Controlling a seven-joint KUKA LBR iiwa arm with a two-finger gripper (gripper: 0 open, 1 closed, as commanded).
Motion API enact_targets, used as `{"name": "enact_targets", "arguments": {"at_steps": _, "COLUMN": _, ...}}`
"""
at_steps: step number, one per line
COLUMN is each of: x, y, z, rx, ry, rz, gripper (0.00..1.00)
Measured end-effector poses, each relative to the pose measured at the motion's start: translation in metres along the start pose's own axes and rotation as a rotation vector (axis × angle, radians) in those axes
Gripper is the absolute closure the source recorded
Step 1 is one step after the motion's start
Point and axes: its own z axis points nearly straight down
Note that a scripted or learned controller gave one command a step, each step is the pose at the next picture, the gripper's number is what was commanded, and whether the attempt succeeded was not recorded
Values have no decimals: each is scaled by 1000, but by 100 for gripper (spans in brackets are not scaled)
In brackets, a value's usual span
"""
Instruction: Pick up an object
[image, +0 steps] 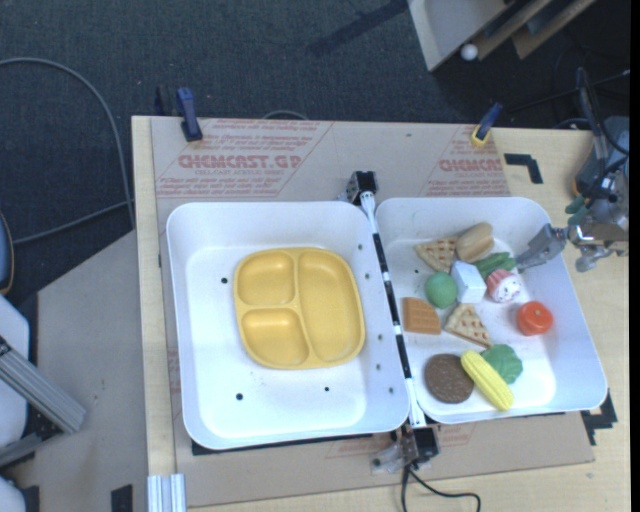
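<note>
dark carpet floor (90, 50) surrounds the wooden bench (300, 150).

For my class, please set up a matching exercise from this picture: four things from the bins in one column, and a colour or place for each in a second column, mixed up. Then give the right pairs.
Column one:
1. divided plate
2. tomato
3. corn cob
4. round cookie

Column two:
A. brown, near the front edge of the right bin
B. yellow, alone in the left bin
C. orange-red, toward the right side of the right bin
D. yellow, lying beside a green leafy piece in the right bin

Right pairs: 1-B, 2-C, 3-D, 4-A.
</note>
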Motion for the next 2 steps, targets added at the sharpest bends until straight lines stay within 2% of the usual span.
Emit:
{"name": "enact_targets", "arguments": {"at_steps": 1, "x": -42, "y": 11, "z": 181, "rx": -1, "ry": 0, "rz": 0, "gripper": 0}}
{"name": "enact_targets", "arguments": {"at_steps": 2, "x": -36, "y": -44, "z": 192, "rx": 2, "ry": 2, "rz": 1, "gripper": 0}}
